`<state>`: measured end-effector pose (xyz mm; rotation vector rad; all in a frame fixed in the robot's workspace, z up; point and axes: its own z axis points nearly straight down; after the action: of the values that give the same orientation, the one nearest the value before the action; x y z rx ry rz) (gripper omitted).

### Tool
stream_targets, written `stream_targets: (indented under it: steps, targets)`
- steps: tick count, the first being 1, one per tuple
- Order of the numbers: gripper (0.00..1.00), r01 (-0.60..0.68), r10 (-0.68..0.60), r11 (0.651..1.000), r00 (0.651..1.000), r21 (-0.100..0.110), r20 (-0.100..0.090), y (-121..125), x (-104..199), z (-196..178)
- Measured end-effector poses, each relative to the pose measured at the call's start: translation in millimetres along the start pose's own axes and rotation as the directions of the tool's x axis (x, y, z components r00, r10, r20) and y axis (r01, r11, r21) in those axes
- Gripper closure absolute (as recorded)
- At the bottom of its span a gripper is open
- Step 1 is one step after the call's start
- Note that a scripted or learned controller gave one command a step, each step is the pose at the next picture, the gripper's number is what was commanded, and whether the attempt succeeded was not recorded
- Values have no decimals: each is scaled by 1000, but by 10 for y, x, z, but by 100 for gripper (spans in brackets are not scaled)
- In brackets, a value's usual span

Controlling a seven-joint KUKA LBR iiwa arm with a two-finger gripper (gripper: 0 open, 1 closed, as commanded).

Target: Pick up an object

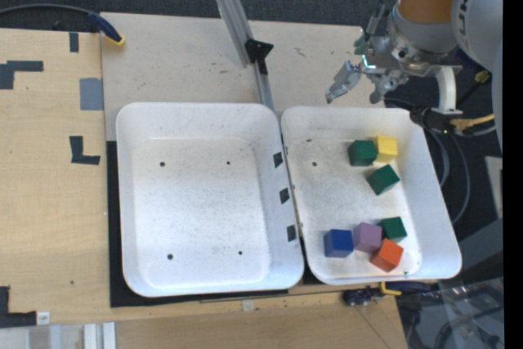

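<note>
- Two bins side by side: left bin (pixel 131 176), right bin (pixel 429 200).
- Right bin holds seven blocks: three at 1 o'clock (pixel 373 153), four at 5 o'clock (pixel 365 239) (touching or nearly).
- Gripper (pixel 359 86) at 12 o'clock of right bin, beyond its far rim.
- Slanted rail (pixel 233 8) behind the bins' junction.

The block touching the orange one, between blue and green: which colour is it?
Purple, seen in the camera view.

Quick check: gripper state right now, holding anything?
Gripper: open, nothing between its fingers, above the far rim of the right bin.
</note>
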<state>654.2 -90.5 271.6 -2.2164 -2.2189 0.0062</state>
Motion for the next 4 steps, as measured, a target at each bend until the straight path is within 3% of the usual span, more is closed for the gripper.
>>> stream_targets:
  steps: [1, 4]
  targets:
    - [0, 1, -1, 1000, 1000, -5, 1, 7, 0, -30]
    - [0, 0, 0, 1000, 1000, 0, 2, 25, -51, 1403]
